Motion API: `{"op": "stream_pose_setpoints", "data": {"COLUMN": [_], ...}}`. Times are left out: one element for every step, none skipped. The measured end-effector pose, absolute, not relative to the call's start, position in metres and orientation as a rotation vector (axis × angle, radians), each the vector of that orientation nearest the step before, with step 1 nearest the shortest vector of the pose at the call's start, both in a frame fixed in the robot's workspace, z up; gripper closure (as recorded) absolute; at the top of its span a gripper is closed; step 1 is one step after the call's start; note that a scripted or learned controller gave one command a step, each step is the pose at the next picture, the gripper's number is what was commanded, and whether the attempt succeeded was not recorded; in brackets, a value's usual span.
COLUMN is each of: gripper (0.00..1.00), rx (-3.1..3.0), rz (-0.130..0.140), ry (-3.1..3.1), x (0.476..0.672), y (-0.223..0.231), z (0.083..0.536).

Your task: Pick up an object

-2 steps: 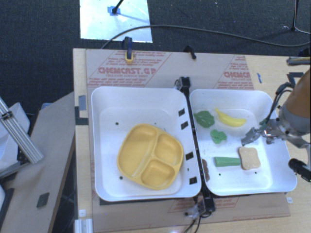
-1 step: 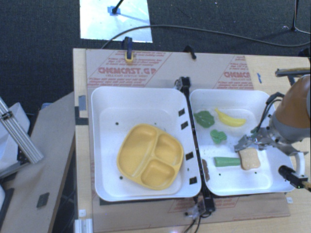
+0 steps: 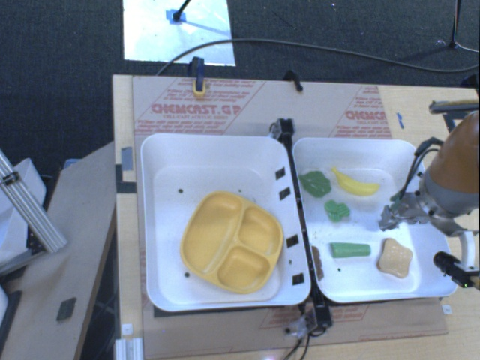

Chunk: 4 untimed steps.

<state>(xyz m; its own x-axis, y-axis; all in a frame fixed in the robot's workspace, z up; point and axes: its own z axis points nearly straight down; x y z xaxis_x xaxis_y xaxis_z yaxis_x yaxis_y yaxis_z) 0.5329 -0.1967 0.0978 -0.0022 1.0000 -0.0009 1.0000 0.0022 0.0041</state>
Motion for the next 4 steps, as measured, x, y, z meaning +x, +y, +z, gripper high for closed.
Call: {"op": "stream_pose_setpoints", "data": {"gripper": [1.00,1.00,1.00,1.00], "rx": [2.214,2.212,2.210,2.209], "rz": [0.004,0.005,0.005,0.006], "ry": [2.222,2.223,2.223,2.231], "x": [0.529,0.533,0.535,0.542], "y": [-0.192,-0.191,-0.192,-0.143], "z": [0.144,0.188,0.237,0.245]}}
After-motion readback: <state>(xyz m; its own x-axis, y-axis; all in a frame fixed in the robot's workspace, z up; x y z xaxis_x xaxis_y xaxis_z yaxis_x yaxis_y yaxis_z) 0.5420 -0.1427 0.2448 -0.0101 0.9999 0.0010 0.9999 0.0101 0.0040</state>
